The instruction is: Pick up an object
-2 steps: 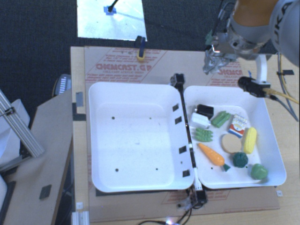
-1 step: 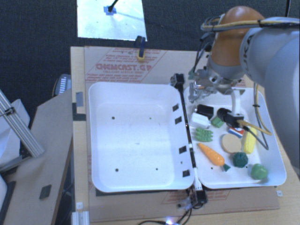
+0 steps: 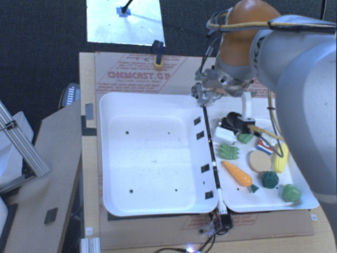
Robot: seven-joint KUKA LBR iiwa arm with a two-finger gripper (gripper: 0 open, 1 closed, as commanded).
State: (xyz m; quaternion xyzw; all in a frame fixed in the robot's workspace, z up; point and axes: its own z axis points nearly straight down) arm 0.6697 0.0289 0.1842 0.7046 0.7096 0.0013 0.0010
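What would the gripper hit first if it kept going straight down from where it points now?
Likely the back rim where the two bins meet: the gripper hangs over the right bin's top-left corner, short of the toys. Depth is unclear from this slanted view.

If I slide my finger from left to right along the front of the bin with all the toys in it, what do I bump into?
Orange carrot → dark green broccoli → light green round toy. The tool hangs farther back, over the strip between the two bins.
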